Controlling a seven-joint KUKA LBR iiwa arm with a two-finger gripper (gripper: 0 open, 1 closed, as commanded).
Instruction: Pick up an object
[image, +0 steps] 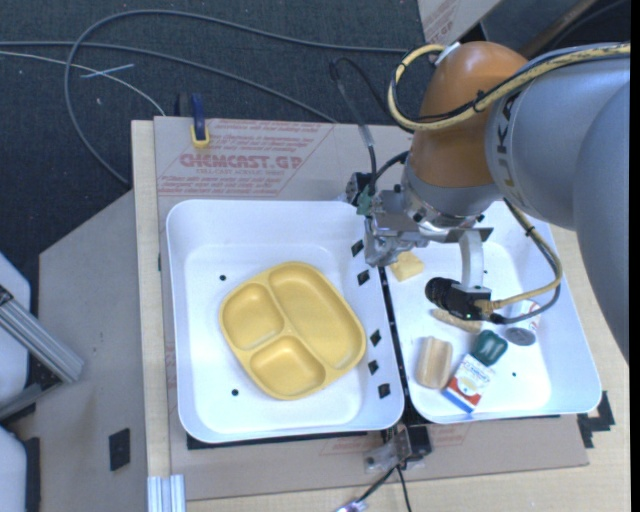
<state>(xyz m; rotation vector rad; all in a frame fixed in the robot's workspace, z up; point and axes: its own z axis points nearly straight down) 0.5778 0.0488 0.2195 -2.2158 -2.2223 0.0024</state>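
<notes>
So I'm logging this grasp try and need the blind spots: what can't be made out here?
- Gripper: the wrist covers its fingers, so open or shut is unclear.
- Pale yellow block: partly under the gripper; contact unclear.
- Right bin: its far end is covered by the arm.
- Small card: print too small to read.

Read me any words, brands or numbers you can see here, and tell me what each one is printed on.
"CHEMCAST GP": large red print on the brown board behind the bins; the last letters are partly hidden, so that ending is uncertain.
Smaller red lines above and below it on the same board: too small to read.
Red, white and blue packet in the right bin: print too small to read.
Cardboard box at the top edge: marks blurred, unreadable.
</notes>
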